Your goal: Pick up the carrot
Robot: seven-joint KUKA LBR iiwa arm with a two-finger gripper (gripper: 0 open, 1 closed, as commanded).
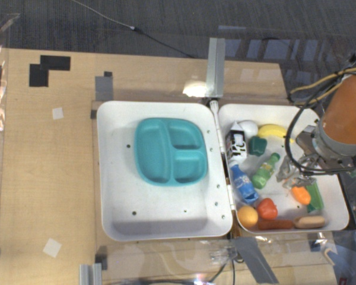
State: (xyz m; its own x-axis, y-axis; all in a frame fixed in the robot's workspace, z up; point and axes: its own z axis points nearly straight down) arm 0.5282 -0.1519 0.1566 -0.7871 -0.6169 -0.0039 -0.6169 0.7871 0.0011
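Observation:
The carrot [301, 195], a short orange piece with a green top, lies near the right side of the right bin [342, 209]. My gripper [295, 176] hangs over that bin just above and slightly left of the carrot, below the grey wrist and its orange band [347, 108]. Its two metal fingers [283, 171] look spread, so it is open, with nothing held between them. The carrot rests on the bin floor, close to the lower finger but not between the two.
Around the carrot lie a green bottle [266, 171], a blue bottle [244, 184], a red fruit [267, 208], a yellow-orange fruit [247, 216], a brown sausage [277, 223] and a tan roll [310, 221]. The left bin [113, 177] holds a teal divided plate [169, 150].

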